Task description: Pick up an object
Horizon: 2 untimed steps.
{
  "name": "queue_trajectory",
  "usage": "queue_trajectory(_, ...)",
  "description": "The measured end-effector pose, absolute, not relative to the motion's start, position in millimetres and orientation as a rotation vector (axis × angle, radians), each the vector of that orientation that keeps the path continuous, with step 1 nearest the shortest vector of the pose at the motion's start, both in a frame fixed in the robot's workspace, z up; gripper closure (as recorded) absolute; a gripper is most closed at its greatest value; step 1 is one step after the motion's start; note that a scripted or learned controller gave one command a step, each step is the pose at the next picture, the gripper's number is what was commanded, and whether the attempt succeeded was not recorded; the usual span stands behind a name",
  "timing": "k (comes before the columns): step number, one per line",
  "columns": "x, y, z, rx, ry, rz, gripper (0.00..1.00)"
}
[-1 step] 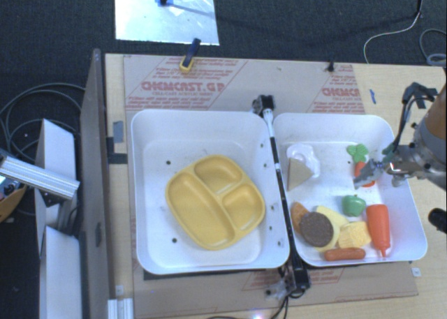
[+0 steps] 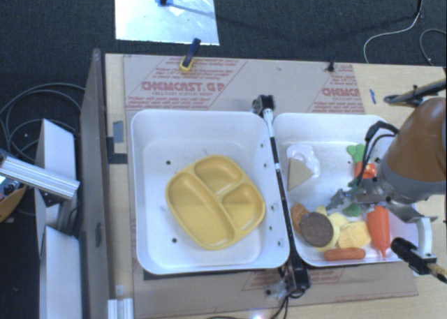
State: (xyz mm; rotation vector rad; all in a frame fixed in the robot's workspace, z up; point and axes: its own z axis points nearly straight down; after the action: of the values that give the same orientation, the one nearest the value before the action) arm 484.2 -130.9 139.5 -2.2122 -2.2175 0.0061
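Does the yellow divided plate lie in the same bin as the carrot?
No, the yellow divided plate lies in the left bin, while the carrot lies in the right bin.

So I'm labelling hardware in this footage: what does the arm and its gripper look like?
The arm enters from the right as a rounded orange section above a grey wrist. A black cable loops along its near side. The gripper is small, dark grey metal, extending from the wrist over the right bin. No markings are legible.
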Motion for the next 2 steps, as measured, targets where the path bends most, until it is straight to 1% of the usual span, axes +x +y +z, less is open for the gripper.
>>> queue_trajectory(1,620.7,-94.8,90.7,-2.213,-2.239,-0.013,0.00)
queue_trajectory(2,520.1,-148.3,120.5,-2.229,-2.216,0.006,0.00)
